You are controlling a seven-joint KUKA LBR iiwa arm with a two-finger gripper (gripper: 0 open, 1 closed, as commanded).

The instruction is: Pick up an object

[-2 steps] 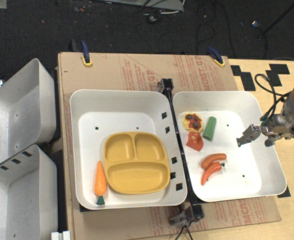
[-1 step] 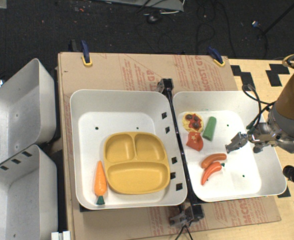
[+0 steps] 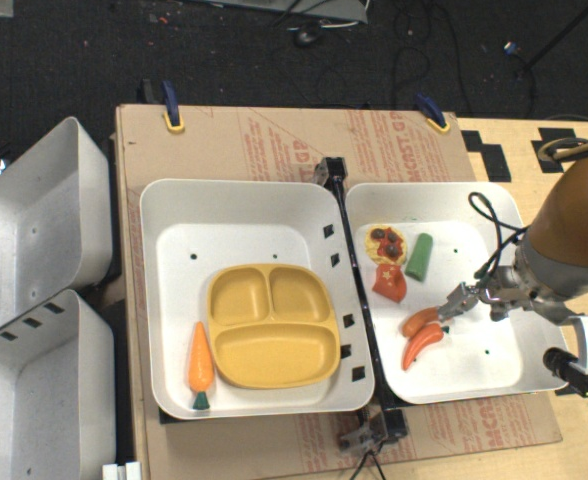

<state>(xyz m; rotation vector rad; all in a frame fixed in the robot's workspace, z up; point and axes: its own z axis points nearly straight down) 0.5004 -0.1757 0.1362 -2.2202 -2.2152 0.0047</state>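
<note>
Touching orange chili pepper (image 3: 423,340), claw (image 3: 452,308)

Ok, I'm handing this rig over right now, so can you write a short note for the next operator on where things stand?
Gripper: low in the right bin, tips next to the orange-red chili pepper; nothing visibly between them, and open or shut cannot be told.
Right bin also holds a red piece, a green piece and a small pizza slice.
Left bin: yellow divided plate, carrot beside it.
Done: nothing lifted.
Left: grasp and raise one object, probably the pepper.
</note>
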